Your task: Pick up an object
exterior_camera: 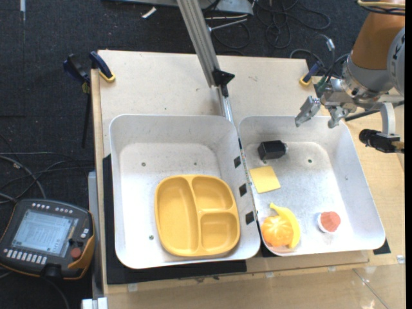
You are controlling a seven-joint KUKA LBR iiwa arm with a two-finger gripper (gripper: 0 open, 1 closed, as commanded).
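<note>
one fixed camera is mounted above the desk (161,76) and looks down at a slant. the field of view covers both white bins: the left bin (129,140) and the right bin (347,153) lie side by side near the frame centre. the far desk edge sits toward the top, the near edge toward the bottom. dark floor with cables borders the desk at top and left. the arm (376,40) enters from the right edge. the stand-off is moderate.

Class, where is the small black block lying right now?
The black block lies in the right bin, near its far left corner, just beyond the yellow square.
</note>
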